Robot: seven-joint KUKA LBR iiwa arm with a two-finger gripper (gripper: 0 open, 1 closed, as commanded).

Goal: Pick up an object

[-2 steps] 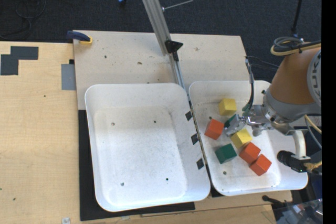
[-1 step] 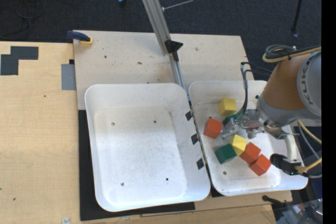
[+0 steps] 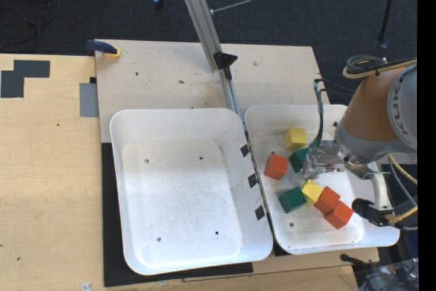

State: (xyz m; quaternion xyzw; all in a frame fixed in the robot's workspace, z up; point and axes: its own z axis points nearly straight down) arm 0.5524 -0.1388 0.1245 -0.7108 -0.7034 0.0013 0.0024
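The small dark-green cube (image 3: 298, 159), judged light and rigid, is best gripped across flat faces; the end effector (image 3: 319, 161) at its three o'clock cannot be told open or closed.

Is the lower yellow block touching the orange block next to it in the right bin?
Touching. The camera view shows the yellow block pressed against the orange block, no white floor between.

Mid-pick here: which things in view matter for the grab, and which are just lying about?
For the job:
gripper
right bin
yellow blocks
orange blocks
green blocks

Lying about:
left bin
metal rail
blue clamp
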